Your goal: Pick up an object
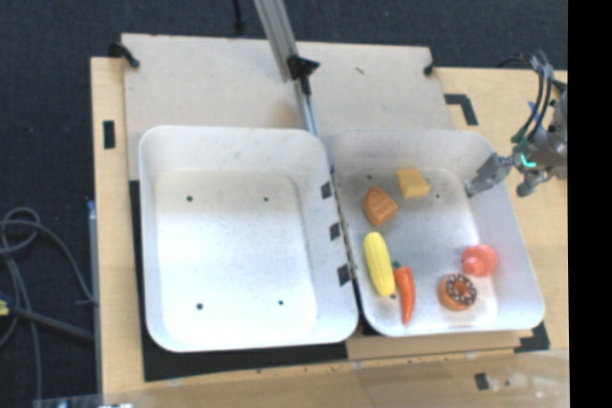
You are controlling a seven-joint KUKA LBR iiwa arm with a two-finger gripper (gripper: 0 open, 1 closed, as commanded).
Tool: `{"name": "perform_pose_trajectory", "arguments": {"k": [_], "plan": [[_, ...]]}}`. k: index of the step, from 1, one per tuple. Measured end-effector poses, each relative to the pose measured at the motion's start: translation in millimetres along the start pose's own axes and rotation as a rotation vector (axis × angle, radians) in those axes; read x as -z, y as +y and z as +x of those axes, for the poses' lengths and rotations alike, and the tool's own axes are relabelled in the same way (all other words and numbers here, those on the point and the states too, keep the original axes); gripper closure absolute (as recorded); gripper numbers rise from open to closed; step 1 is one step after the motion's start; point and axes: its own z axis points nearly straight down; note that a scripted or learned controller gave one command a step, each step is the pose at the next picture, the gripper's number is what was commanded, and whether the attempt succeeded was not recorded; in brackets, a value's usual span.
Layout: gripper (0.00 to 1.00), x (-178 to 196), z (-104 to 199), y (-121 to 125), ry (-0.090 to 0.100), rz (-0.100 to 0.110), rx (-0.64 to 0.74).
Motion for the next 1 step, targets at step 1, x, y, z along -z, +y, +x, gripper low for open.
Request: {"name": "perform_pose_trajectory", "arguments": {"k": [1], "plan": [[0.00, -62.5, -4.3, 0.9, 0.001, 0.007, -0.004]]}}
